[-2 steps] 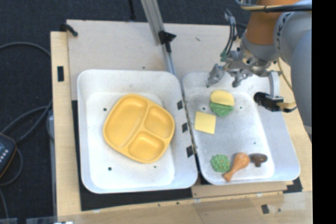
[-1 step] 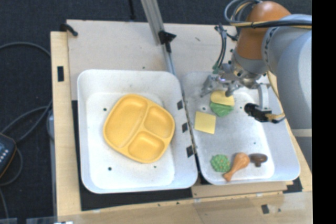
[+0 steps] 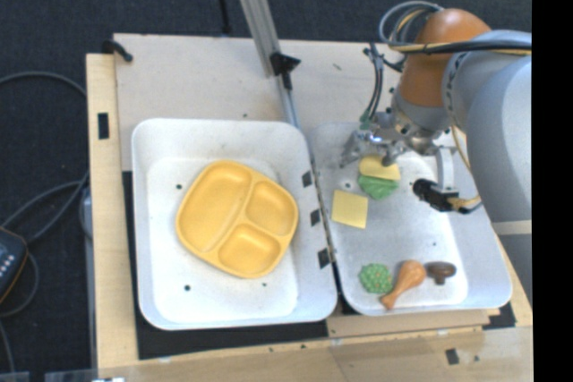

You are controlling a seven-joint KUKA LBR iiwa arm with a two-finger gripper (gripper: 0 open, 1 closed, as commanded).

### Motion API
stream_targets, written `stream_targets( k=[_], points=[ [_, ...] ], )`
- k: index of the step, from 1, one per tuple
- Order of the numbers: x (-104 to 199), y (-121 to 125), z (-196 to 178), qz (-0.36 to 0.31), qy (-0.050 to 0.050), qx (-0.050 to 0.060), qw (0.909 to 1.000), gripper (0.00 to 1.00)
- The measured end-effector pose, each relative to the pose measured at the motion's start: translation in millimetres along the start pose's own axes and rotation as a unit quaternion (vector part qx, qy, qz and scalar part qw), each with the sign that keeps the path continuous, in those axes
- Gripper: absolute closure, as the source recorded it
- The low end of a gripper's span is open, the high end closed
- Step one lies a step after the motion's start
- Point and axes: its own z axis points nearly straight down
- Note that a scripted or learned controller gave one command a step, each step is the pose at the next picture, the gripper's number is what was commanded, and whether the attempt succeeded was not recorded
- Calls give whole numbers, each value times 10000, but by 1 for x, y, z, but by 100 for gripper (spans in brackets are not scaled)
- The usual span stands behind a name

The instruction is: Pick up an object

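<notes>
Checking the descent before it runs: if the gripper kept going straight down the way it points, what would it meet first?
Most likely the green-and-yellow toy right below the gripper in the right bin; depth is unclear.

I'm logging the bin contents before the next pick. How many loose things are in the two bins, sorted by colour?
Yellow: 3, the divided plate, the square slice and the small block under the gripper
Green: 2, the leafy piece and the broccoli
Brown or tan: 2, the drumstick and the mushroom
Total: 7

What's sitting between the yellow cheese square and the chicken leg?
Bare white bin floor lies between the cheese square and chicken leg, seen from the camera view.
</notes>
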Motion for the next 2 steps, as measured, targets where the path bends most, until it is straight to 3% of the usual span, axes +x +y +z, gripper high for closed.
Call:
stream_targets(
  k=[1,2],
  points=[
    [-1,1,-13,-4,-8,-26,10000,100],
    [-5,-6,-66,12,11,-9,10000,100]
  ],
)
